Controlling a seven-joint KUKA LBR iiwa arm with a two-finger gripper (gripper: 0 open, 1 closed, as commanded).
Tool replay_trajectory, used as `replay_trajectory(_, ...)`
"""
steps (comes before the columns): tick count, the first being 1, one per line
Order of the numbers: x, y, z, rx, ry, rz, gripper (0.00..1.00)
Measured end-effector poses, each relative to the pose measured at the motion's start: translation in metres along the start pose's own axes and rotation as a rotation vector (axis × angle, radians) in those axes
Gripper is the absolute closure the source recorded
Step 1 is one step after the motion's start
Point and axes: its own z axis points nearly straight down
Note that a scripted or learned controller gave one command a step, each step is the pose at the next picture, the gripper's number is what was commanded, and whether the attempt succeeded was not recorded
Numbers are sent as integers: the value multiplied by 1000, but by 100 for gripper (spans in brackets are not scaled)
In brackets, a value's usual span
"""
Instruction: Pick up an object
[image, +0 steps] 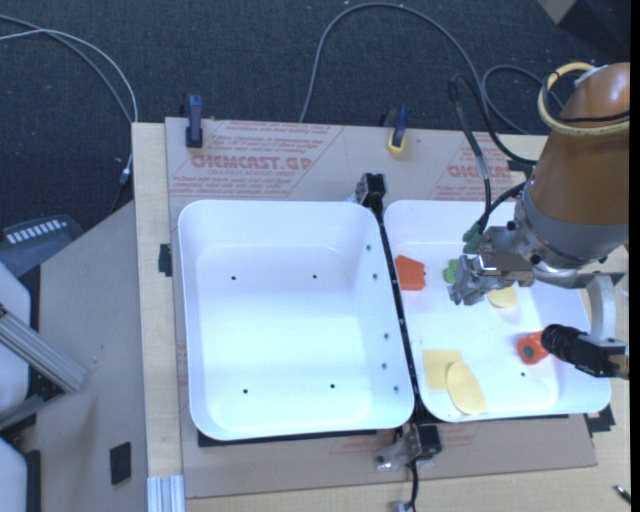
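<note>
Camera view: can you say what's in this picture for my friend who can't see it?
A robot arm reaches from the right over the right bin, which holds orange, yellow and green pieces. The left bin sits beside it.

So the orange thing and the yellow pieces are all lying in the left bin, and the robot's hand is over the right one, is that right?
Not quite. The orange thing and the yellow pieces lie in the right bin, not the left bin. The camera view shows them there. The gripper is indeed over the right bin.
</note>
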Motion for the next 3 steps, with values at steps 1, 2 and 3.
replay_trajectory(1,6,-2,-2,-2,0,0,100)
replay_trajectory(2,-9,-3,-6,-2,0,2,100)
replay_trajectory(3,-4,-2,-1,-1,0,1,100)
